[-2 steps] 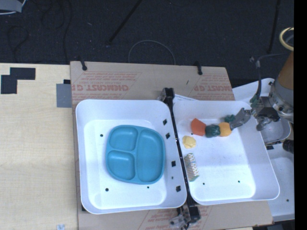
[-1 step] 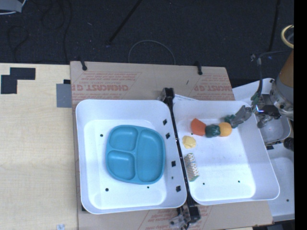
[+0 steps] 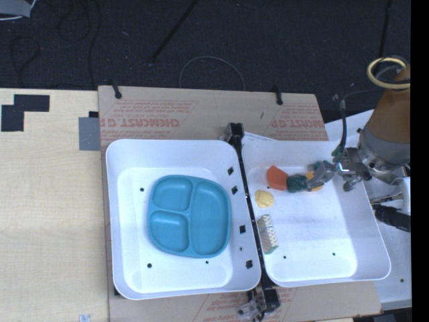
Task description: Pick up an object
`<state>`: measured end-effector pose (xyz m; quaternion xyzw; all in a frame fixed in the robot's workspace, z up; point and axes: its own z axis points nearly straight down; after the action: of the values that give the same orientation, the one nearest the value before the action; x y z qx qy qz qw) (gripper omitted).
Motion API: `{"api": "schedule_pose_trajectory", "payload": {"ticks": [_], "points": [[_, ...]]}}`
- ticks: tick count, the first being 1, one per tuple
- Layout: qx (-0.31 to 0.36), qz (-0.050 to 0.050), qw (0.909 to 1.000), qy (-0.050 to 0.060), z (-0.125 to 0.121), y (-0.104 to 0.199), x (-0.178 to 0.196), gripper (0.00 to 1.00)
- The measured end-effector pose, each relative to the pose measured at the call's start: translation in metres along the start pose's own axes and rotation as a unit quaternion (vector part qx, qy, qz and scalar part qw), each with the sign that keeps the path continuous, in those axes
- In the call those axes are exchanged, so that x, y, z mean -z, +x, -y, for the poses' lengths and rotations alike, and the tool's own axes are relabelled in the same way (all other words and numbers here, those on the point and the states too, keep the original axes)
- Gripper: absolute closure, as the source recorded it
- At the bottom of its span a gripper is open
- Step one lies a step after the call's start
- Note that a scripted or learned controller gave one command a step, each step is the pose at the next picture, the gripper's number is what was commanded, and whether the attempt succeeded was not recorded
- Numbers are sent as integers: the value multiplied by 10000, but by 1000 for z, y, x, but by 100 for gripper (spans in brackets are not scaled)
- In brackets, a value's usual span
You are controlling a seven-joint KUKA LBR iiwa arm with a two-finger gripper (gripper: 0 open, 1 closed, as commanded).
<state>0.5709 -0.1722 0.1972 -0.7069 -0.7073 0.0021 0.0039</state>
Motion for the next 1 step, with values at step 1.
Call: {"api": "schedule_pose_trajectory", "payload": {"ticks": [1], "points": [[-5, 2, 10000, -6, 2, -2, -44, 0]]}}
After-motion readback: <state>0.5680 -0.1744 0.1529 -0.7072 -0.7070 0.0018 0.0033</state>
